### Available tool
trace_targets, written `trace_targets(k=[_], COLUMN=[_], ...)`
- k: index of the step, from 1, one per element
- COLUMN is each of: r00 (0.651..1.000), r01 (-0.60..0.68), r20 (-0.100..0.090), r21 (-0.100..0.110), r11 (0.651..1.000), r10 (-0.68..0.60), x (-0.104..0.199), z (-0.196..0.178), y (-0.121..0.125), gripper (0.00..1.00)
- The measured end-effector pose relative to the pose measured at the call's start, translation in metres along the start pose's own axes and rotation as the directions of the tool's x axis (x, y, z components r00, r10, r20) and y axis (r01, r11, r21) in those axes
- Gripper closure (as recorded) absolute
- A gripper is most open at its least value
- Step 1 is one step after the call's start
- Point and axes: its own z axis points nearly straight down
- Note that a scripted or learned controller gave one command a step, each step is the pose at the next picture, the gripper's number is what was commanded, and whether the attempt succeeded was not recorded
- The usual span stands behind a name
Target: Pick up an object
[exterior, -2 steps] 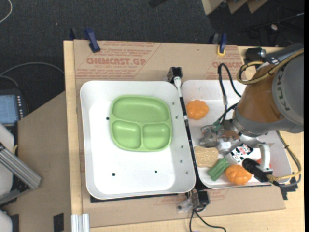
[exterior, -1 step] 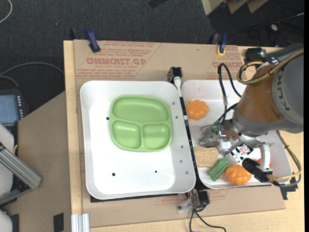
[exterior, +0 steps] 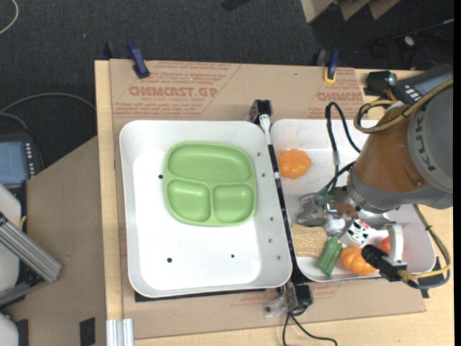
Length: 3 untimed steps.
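Note:
In the right bin (exterior: 310, 132), my gripper (exterior: 322, 215) hangs low over the front half, at the end of the grey and orange arm (exterior: 392, 161). Just in front of it lie a tan flat piece (exterior: 307, 241), a green cylinder (exterior: 330, 256) and a small orange object (exterior: 354, 260). A white item with dark and red marks (exterior: 358, 231) sits partly under the wrist. A rounded orange object (exterior: 292, 162) lies apart at the back left of this bin. Nothing is visibly held.
The left bin (exterior: 144, 215) holds a green divided plate (exterior: 210, 183). A black divider strip (exterior: 275, 179) runs between the bins. Cables (exterior: 333, 132) loop over the right bin's back. Blue clamps (exterior: 136, 58) sit at the board's far edge.

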Motion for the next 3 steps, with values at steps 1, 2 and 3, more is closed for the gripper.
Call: trace_targets(k=[1,2,3], r00=[1.000,1.000,1.000], r01=[0.001,0.000,0.011], r20=[0.000,0.001,-0.003], r21=[-0.001,-0.004,-0.006], r11=[1.000,1.000,1.000], r10=[-0.001,0.000,-0.011], x=[-0.002,-0.002,0.088], z=[0.001,-0.011,-0.104], y=[0.017,0.017,0.019], gripper=[0.00,1.00,1.00])
